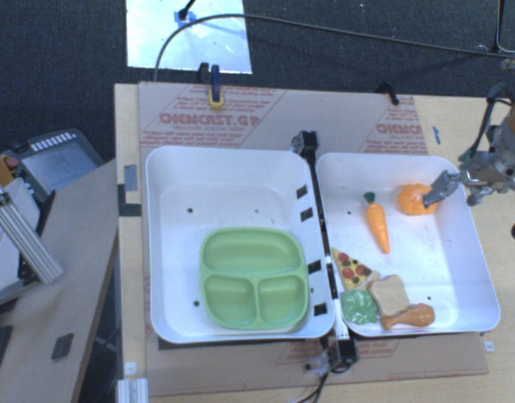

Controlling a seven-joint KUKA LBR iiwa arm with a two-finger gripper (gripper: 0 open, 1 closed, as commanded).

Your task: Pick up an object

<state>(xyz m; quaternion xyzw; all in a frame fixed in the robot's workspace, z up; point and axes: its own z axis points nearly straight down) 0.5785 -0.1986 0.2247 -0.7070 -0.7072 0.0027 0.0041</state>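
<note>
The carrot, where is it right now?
The toy carrot lies in the right bin, near its back, just left of the orange that the gripper is reaching at. The pizza slice sits in front of it.

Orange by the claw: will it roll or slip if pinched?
The orange looks round and smooth, so it would probably roll on the bin's flat floor if nudged. Likely light, hard plastic; an off-center pinch by the claw may squirt it out.
</note>
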